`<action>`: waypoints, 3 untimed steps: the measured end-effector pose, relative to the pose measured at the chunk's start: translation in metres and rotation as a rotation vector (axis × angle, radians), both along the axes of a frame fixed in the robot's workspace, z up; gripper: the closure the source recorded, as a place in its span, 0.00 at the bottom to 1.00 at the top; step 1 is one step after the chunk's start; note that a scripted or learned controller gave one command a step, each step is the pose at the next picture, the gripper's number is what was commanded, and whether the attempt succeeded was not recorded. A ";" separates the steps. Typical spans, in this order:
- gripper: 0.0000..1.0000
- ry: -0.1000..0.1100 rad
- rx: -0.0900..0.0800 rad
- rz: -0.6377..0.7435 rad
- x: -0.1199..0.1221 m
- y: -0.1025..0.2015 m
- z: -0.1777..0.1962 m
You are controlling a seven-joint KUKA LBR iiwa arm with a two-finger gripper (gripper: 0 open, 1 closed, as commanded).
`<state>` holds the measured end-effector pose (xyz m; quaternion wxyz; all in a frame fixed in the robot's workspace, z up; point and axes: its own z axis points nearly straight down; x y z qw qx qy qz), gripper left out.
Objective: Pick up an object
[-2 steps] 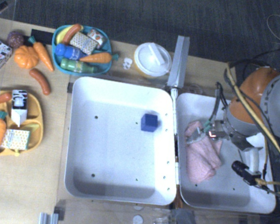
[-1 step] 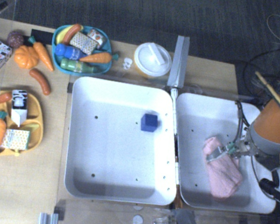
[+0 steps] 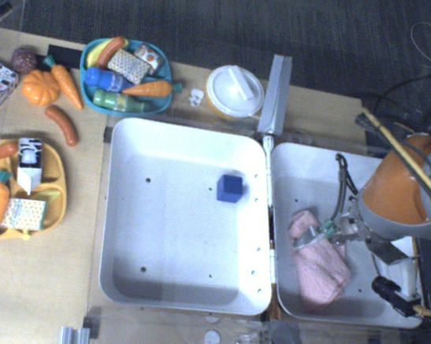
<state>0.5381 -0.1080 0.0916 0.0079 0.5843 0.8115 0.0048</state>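
Observation:
A small blue cube [image 3: 230, 187] lies in the left bin [image 3: 129, 274], right of its middle. In the right bin [image 3: 303, 172] lies a pink, soft-looking lump [image 3: 319, 271], stretched from the bin's middle towards its front. My gripper [image 3: 321, 233] is low over the upper end of the pink lump, at or just on its surface. The grey arm with its orange band [image 3: 394, 192] comes in from the right and covers the bin's right side.
Left of the bins, on the wooden bench, stand a blue bowl [image 3: 90, 98] and a yellow plate [image 3: 55, 208] of toy food, with loose toy vegetables [image 3: 52, 89] between them. A white lidded bowl [image 3: 234, 90] sits behind the bins. Cables [image 3: 389, 295] hang at the right.

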 end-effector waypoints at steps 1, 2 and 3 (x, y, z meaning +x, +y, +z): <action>0.00 0.013 0.000 0.122 0.046 0.039 0.094; 0.00 0.013 0.000 0.108 0.032 0.017 0.004; 1.00 0.010 0.000 0.111 0.033 0.019 0.014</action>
